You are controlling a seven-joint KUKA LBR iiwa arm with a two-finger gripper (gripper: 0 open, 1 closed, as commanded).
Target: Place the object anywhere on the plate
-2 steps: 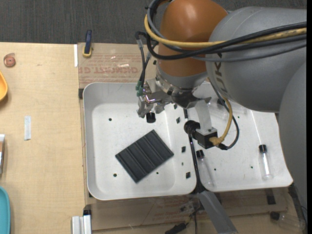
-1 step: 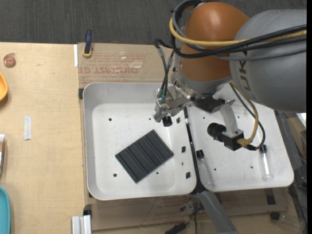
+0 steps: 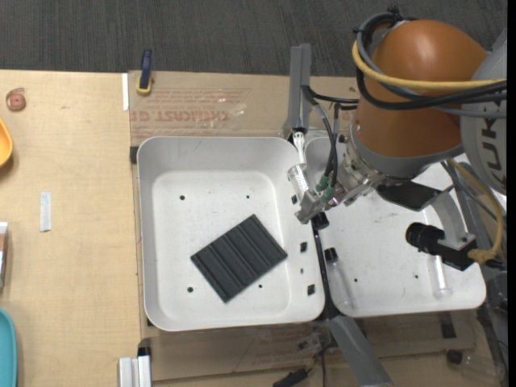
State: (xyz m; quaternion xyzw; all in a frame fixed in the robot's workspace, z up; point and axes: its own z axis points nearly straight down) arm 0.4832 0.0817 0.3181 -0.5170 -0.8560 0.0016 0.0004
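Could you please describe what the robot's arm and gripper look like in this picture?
The arm has a large rounded orange section with grey casing bearing dark lettering at the right. Yellow and black cables loop around it. The gripper is small, metallic silver, with thin wires and a green component.

From my feed, a dark grey carpeted floor [image 3: 185, 18] with a faint diagonal weave runs across the top. Below it I see the desk [image 3: 64, 297], a pale wood surface taking up the left side. A sheet of brown cardboard [image 3: 205, 107] with mirrored red printing lies on it toward the far edge, and a blue-handled clamp [image 3: 145, 71] grips that edge. A small strip of white tape [image 3: 45, 212] sits on the wood at left, with a round reddish mark [image 3: 15, 100] near the far corner. Light is even and soft, throwing only faint shadows.
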